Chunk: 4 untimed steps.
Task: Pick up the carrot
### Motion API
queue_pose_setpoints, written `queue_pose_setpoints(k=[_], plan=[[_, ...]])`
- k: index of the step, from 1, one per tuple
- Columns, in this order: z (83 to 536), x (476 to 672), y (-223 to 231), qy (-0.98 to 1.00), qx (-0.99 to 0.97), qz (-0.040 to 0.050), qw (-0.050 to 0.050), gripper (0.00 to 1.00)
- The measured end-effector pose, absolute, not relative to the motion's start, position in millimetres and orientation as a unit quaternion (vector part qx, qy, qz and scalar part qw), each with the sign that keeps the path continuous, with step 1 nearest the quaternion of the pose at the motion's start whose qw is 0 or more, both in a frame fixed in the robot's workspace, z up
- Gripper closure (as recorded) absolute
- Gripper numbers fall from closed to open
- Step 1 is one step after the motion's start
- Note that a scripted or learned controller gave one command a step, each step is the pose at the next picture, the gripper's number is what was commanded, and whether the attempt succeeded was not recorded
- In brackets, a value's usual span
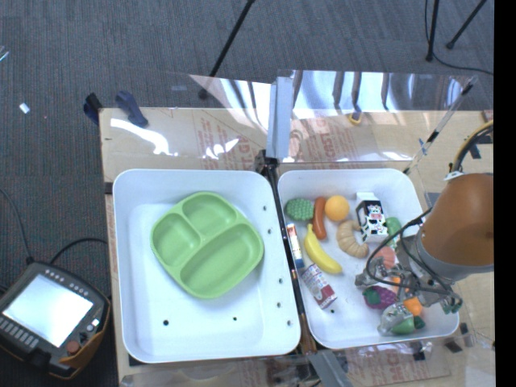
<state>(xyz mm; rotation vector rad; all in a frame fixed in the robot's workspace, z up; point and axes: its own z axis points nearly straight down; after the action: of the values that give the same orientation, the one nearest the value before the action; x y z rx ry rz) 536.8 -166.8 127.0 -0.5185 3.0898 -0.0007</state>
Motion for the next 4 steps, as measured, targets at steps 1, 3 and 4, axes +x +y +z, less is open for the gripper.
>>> queue_pose_setpoints(k=[1, 3, 4], plan=[[84, 486.4, -175, 0.995, -0.100, 0.0021, -0.002, 0.00], [90, 519.4, -174, 0.990, -0.142, 0.0029, -0.002, 1.00], [85, 491.6, -180, 0.983, -0.186, 0.0022, -0.001, 1.00]])
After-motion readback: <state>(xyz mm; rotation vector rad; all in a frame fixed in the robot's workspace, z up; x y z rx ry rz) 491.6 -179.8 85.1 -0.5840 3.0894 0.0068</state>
